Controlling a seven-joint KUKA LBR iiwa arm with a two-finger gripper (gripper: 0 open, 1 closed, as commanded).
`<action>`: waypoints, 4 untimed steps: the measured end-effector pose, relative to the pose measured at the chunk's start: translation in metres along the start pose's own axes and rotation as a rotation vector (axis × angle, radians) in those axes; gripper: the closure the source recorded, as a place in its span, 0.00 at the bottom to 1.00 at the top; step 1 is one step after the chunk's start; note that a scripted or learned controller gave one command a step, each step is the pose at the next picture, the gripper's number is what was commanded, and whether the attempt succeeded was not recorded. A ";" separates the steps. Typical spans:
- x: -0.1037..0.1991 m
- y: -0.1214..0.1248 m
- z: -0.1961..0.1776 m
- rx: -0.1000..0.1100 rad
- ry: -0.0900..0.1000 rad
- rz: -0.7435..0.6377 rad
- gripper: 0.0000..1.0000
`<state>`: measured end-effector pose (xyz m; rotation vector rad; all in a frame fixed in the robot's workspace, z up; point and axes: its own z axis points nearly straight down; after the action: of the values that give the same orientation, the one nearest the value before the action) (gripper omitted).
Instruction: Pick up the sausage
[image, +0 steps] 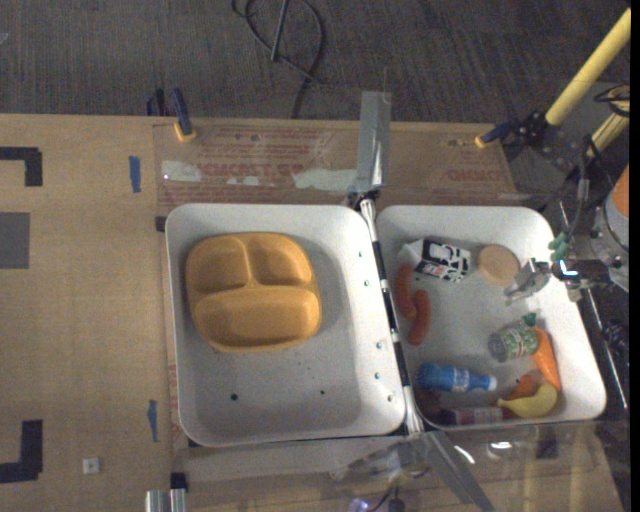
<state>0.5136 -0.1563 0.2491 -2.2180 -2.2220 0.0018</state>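
Metal gripper hung over the right bin; I couldn't tell its state. Near it sat a can and carrot. Farther off, the sausage lay beside the bin's left wall, below a carton.

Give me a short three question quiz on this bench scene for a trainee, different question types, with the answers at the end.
1. True or false: the sausage lies in the right bin.
2. Which is nearest the sausage? A) banana B) milk carton C) carrot
3. Fill in: the orange divided plate sits in the ___ bin.

Key: 1 true; 2 B; 3 left.
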 end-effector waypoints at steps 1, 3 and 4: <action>-0.011 -0.033 0.164 -0.001 0.007 0.171 0.00; 0.043 -0.033 0.024 -0.001 -0.001 0.001 1.00; 0.057 -0.033 -0.002 -0.001 -0.002 0.023 1.00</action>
<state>0.4806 -0.0990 0.2512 -2.2446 -2.1978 0.0022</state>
